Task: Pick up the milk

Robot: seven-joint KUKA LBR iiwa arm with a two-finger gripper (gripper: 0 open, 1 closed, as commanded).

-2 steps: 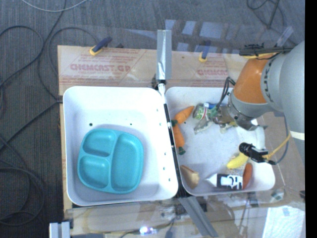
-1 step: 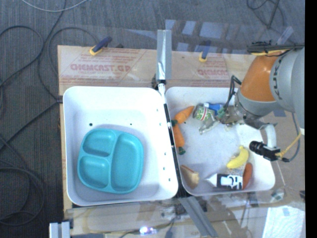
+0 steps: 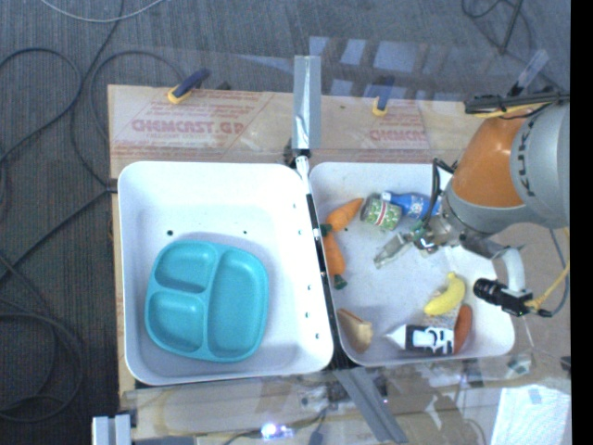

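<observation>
Dark carpet strewn with cables surrounds the bench [image 3: 185, 123]. At the right bin's [image 3: 371, 176] six o'clock lies the milk [image 3: 428, 338], beside a banana [image 3: 446, 297]. Toward twelve o'clock, the jaws [image 3: 391, 251] hang spread apart, gripping nothing.

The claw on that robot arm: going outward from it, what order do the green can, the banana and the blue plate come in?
Seen from above, starting at the gripper in the right bin:
1. Green can, just above it toward the bin's far side.
2. Banana, lower right, toward the bin's near side.
3. Blue plate, far off in the left bin.
The can and banana are fairly close in distance, but the can looks nearer.
</observation>
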